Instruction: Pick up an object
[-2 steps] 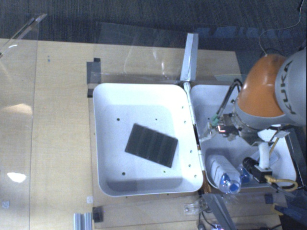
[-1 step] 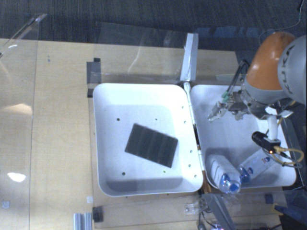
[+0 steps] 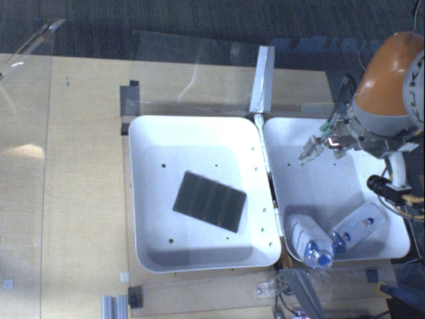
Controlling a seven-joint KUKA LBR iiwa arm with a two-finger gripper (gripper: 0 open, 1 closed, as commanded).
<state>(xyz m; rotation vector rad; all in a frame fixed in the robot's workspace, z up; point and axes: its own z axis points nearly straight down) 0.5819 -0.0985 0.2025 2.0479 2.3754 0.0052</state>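
While the arm (image 3: 392,78), capped by a smooth orange dome over grey metal, is seen reaching in from the right, its gripper (image 3: 311,151) is hung over the upper part of the right bin (image 3: 292,191), its thin pale fingers (image 3: 307,154) splayed a little apart with nothing between them. Two clear plastic bottles are found in that bin's lower part, well apart from the gripper: one bottle (image 3: 307,239) lies at the lower left corner, rounded and crinkled, with a blue cap; the second bottle (image 3: 357,226) lies just to its right, tilted, with a blue-and-white label, the two apparently touching near their caps. A flat dark pad (image 3: 210,201), rectangular and ribbed in parallel bands, is laid askew near the middle of the left bin (image 3: 153,145). Both bins are shallow, matte white, with rounded corners and small dark holes in the floor. A grey metal strip (image 3: 262,78) is set above the seam between the bins, on a pale wooden bench (image 3: 66,211).
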